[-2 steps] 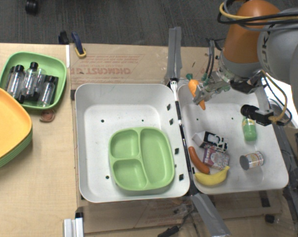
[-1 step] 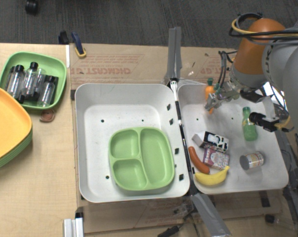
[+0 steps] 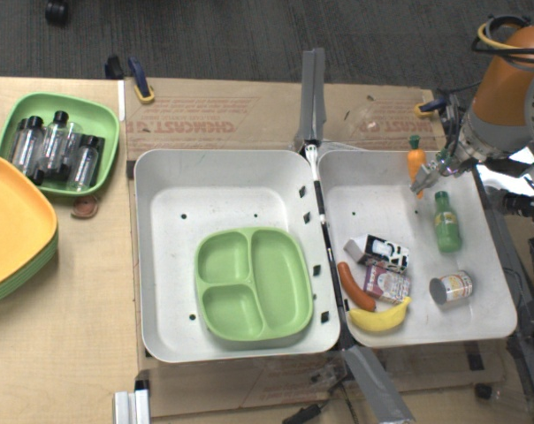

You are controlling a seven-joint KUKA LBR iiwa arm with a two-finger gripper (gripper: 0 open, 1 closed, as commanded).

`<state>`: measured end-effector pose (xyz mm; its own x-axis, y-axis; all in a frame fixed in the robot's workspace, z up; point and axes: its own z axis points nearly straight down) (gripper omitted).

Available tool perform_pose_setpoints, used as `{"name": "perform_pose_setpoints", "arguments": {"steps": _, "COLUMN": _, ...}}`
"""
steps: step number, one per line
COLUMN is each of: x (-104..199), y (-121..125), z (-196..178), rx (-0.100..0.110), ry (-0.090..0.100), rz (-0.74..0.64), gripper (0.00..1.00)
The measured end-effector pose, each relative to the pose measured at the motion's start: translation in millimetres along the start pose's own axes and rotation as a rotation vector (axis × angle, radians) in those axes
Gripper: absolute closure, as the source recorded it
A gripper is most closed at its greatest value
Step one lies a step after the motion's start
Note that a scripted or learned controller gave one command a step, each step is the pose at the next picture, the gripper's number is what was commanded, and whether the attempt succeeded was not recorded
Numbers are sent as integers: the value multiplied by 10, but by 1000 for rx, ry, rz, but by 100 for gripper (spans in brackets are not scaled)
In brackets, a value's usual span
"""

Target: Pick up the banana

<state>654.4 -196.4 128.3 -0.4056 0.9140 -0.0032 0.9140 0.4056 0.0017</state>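
The banana [image 3: 379, 316] lies in the right bin [image 3: 488, 321], down near the front wall at about 7 o'clock from the middle of that bin. It is yellow and curved like a smile. A red hot dog [image 3: 355, 287] lies just beside it at 11 o'clock, with its low end touching the banana. A small packet [image 3: 386, 283] sits right above the banana at 12 o'clock, and a black and white box [image 3: 384, 252] leans on the top of that packet. A tin can [image 3: 450, 288] lies on its side at 2 o'clock from the banana, a little way off. A green bottle [image 3: 446, 223] lies higher up in the bin, at 1 o'clock.

The gripper [image 3: 429, 174] is far from the banana, up at the top of the right bin at 1 o'clock. It hangs just beside a small orange thing [image 3: 415, 161]. It is too small and blurry to tell how its jaws stand. The arm [image 3: 506, 87] comes in from the right.

The left bin [image 3: 161, 237] is at 9 o'clock from the banana. A green tray [image 3: 254, 285] with three parts lies in it. Far off at 10 o'clock sits a green dish [image 3: 103, 126] with little bottles [image 3: 55, 148], next to a stack of orange plates [image 3: 15, 237].
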Motion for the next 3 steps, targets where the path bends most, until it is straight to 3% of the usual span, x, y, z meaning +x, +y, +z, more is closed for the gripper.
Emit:
{"name": "perform_pose_setpoints", "arguments": {"steps": 1, "x": 28, "y": 72, "z": 8, "rx": -2, "ry": 0, "rz": -412, "gripper": 100}}
{"name": "perform_pose_setpoints", "arguments": {"steps": 2, "x": -66, "y": -170, "z": -898, "rx": -2, "ry": 0, "rz": -563, "gripper": 100}}
{"name": "perform_pose_setpoints", "arguments": {"steps": 3, "x": -93, "y": -418, "z": -376, "rx": -3, "ry": 1, "rz": -993, "gripper": 100}}
